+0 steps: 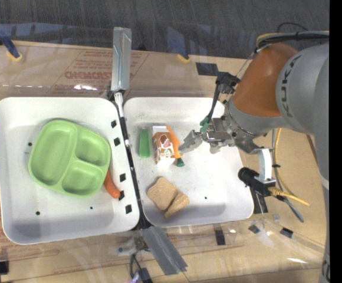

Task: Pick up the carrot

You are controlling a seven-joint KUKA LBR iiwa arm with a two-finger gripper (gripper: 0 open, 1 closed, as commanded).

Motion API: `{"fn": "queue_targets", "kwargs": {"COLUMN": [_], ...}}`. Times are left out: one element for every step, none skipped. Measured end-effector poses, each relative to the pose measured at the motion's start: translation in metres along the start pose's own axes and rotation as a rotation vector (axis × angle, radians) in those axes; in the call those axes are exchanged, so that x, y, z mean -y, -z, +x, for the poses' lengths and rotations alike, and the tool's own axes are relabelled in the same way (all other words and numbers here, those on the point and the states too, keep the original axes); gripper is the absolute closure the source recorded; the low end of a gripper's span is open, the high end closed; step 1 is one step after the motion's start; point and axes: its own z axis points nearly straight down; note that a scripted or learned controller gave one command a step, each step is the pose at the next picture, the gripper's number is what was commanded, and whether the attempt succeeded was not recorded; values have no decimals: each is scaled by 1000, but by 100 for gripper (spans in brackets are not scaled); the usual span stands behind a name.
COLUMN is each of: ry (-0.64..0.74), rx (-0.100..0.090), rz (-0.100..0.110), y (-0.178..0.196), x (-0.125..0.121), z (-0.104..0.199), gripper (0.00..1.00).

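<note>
Carrot (111,186) lies in the left bin (17,217), wedged beside the green plate (69,156), long axis diagonal. Gripper (181,155) hangs over the right bin (218,199), well apart; finger state cannot be determined.

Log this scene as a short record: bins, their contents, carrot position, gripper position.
left bin: green plate, carrot
carrot: orange, at the plate's lower right edge, next to the divider between the bins
right bin: green block, carton, two bread slices
gripper: over the right bin, just right of the carton, far from the carrot
carrot held: no
</note>
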Motion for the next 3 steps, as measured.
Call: {"fn": "queue_targets", "kwargs": {"ry": [-271,-231,-225], "rx": [-2,3,-3], "rz": [-27,-31,-37], "y": [-91,-100,-88], "x": [-51,-68,-71], "z": [-14,-2,1], "gripper": [0,0,100]}}
